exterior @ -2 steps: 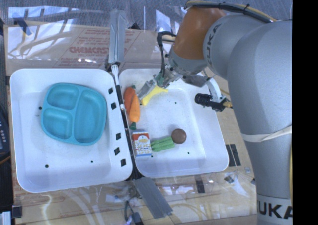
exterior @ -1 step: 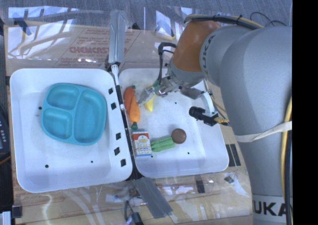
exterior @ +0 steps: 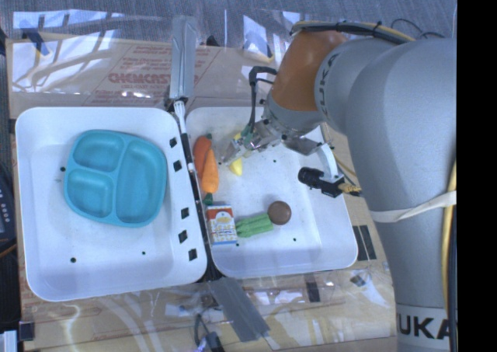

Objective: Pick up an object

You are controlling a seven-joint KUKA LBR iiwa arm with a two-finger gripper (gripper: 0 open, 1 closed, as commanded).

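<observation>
In the right bin (exterior: 326,253), an orange carrot (exterior: 206,166) lies along the left wall. A small yellow piece (exterior: 236,166) sits just right of the carrot. My gripper (exterior: 237,148) hangs low over the bin's upper left part, right above the yellow piece and beside the carrot's top end. A small printed carton (exterior: 222,224) lies near the front left. A green item (exterior: 254,225) lies beside the carton, and a brown ball (exterior: 279,212) rests at the green item's right end. I see nothing held.
The left bin (exterior: 46,265) holds a blue divided plate (exterior: 116,177). The arm's grey body and orange band cover the right bin's back right part. A raised divider with black clips separates the two bins.
</observation>
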